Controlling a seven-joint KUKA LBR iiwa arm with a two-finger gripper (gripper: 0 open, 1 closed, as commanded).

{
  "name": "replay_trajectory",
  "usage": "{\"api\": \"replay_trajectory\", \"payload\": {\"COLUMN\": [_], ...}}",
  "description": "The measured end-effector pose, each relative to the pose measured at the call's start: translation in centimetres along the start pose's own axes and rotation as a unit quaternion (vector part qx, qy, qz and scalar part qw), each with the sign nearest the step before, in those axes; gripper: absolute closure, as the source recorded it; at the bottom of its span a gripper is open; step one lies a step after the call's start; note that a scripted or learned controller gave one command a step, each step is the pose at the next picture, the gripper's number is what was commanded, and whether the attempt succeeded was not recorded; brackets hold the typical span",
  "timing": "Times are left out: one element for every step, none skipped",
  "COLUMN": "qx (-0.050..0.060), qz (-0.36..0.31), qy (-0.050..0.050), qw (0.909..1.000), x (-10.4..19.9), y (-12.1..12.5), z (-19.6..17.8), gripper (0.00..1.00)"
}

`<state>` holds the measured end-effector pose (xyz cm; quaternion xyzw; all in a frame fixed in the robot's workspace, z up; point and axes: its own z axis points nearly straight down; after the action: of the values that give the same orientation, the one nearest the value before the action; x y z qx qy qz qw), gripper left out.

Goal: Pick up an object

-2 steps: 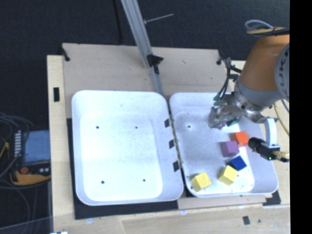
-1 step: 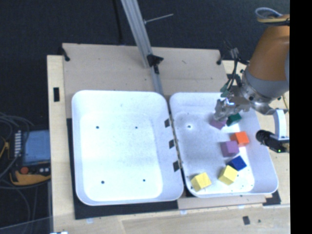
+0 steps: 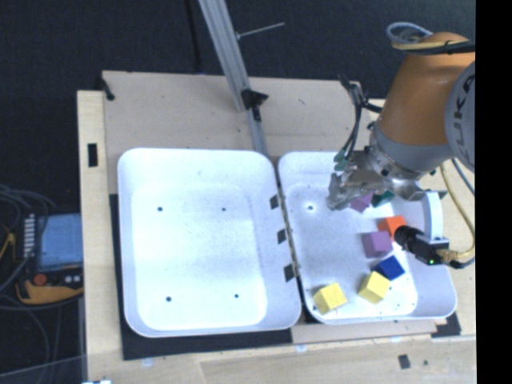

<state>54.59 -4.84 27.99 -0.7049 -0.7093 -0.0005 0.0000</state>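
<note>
The right bin (image 3: 316,230) holds several small blocks. A purple cube (image 3: 376,242) lies near its middle right, with an orange block (image 3: 392,225) just behind it. A blue cube (image 3: 390,268) and a yellow cube (image 3: 373,287) sit close together near the front. Another yellow cube (image 3: 330,298) lies at the front left corner. My gripper (image 3: 346,192) hangs low over the back part of this bin. A mauve block (image 3: 362,203) shows right beside its tip, partly hidden by the wrist; I cannot tell whether it is gripped.
The left bin (image 3: 200,238) stands beside the right one, joined by dark clips (image 3: 282,235). A slanted metal rail (image 3: 232,62) rises behind the bins. A black cable fitting (image 3: 420,246) hangs from the arm over the right bin's right side.
</note>
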Motion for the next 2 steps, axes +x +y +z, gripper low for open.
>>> {"api": "replay_trajectory", "payload": {"qx": [0.0,0.001], "qz": [0.0,0.0], "qy": [0.0,0.0], "qw": [1.0,1.0], "x": [4.4,9.0], "y": [-1.5,-1.8], "z": [0.1,0.8], "gripper": [1.0,1.0]}}
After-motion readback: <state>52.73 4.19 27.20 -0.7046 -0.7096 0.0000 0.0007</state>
